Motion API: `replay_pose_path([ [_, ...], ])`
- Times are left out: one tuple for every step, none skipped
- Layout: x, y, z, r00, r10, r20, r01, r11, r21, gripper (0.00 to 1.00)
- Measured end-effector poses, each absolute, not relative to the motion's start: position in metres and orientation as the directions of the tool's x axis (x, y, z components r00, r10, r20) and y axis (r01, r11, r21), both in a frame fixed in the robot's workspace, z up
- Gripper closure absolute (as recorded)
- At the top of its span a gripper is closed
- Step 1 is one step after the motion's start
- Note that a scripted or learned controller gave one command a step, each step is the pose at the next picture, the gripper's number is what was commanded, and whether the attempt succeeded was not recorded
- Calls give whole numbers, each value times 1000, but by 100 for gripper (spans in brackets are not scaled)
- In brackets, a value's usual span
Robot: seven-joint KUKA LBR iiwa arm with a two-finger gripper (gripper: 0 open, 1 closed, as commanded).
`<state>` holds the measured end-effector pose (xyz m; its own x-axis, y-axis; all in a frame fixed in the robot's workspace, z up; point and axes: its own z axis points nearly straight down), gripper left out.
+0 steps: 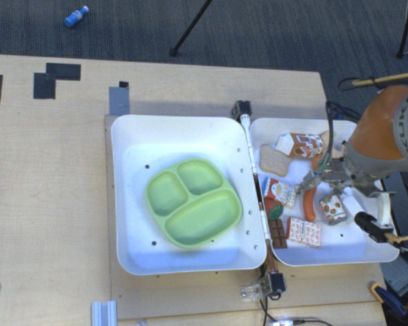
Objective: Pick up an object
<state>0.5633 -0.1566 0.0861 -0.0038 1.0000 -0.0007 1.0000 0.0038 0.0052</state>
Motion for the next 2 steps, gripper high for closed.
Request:
replay_pose_path([
  [565, -156, 98, -4, 1000, -1, 1000, 5, 11, 100],
  [556, -109, 166, -5, 1000, 0, 1000, 5, 4, 100],
])
